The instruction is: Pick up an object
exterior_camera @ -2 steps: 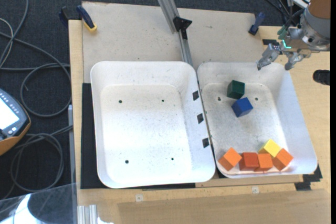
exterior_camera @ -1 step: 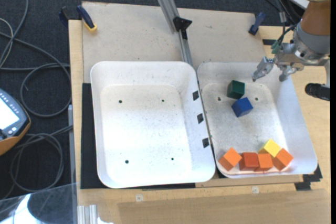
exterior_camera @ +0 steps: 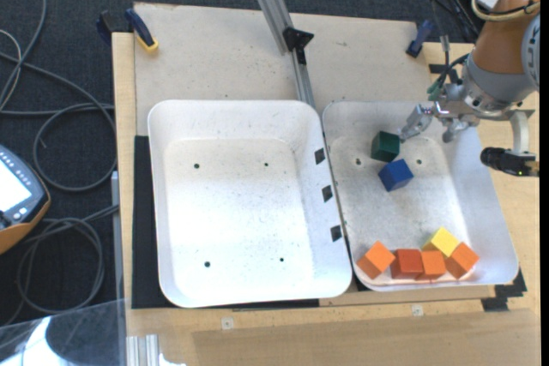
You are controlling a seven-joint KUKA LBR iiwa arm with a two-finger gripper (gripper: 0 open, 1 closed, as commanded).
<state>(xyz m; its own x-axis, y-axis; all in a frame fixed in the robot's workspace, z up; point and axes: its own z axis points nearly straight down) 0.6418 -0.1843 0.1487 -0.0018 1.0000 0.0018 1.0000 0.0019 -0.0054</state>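
Observation:
In the right bin (exterior_camera: 480, 201) a dark green cube (exterior_camera: 385, 145) lies near the back, and a blue cube (exterior_camera: 395, 175) sits just in front of it. Along the bin's front edge runs a row of orange and red blocks (exterior_camera: 410, 261) with a yellow block (exterior_camera: 444, 241) behind them. My gripper (exterior_camera: 433, 122) hangs over the bin's back edge, to the right of the green cube and apart from it. Its fingers (exterior_camera: 414, 123) are spread, with nothing between them.
The left bin (exterior_camera: 171, 150) stands beside the right one. A slanted metal bar (exterior_camera: 270, 0) crosses the back of the bench down to the gap between the bins. Blue clamps (exterior_camera: 141, 28) hold the board's back corners. Cables lie on the floor to the left.

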